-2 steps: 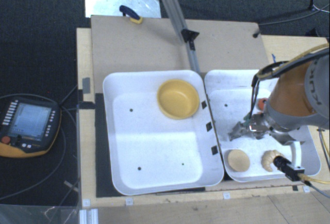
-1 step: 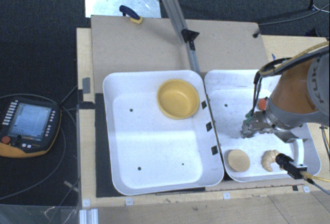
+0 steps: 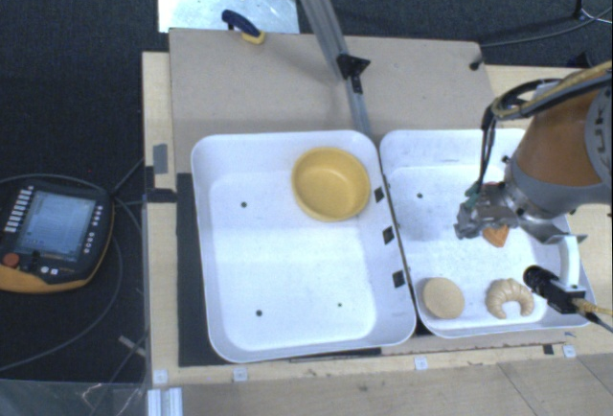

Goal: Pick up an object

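Grey and low, my gripper (image 3: 476,222) hangs inside the right bin (image 3: 431,170), near its middle. From this slanted overhead view I cannot tell whether it is spread or closed. A small orange object (image 3: 495,236) peeks out at its lower right edge, partly hidden beneath it. It sits right against the gripper, but I cannot tell whether I hold it or merely stand over it.

Farther toward the front of the same bin lie a round pale bun (image 3: 443,297) and, just beside it to the right, a croissant (image 3: 510,297). Both are apart from me. Across the divide, the left bin (image 3: 287,289) holds a yellow bowl (image 3: 330,182) near its back right corner, well away. My arm (image 3: 565,150), with its orange band, reaches in from the right.

I judge this to be the grasp step: I am down at the orange piece, not yet lifted. The next move calls for a firm close on that piece, then a straight rise. If it stays on the floor of the bin, the grasp has missed.
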You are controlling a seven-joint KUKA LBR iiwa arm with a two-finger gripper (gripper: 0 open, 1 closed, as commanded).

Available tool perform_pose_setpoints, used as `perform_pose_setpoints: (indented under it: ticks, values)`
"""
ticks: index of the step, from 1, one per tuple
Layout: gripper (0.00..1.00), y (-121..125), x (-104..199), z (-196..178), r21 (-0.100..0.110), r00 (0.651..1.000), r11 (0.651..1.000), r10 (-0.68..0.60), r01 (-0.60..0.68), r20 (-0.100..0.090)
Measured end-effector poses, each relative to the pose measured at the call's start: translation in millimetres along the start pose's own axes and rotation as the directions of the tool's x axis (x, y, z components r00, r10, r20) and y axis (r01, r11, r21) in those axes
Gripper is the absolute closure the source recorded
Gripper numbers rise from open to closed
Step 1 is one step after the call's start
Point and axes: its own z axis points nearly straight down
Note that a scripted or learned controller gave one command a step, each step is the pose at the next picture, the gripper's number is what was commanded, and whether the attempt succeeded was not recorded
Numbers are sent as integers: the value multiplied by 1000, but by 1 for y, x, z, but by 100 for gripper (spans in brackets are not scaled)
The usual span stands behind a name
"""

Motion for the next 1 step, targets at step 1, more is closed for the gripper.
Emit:
perform_pose_setpoints:
  ticks: [1]
  values:
    - [100,4,10,-56,-1,1000,1000,0,0,0]
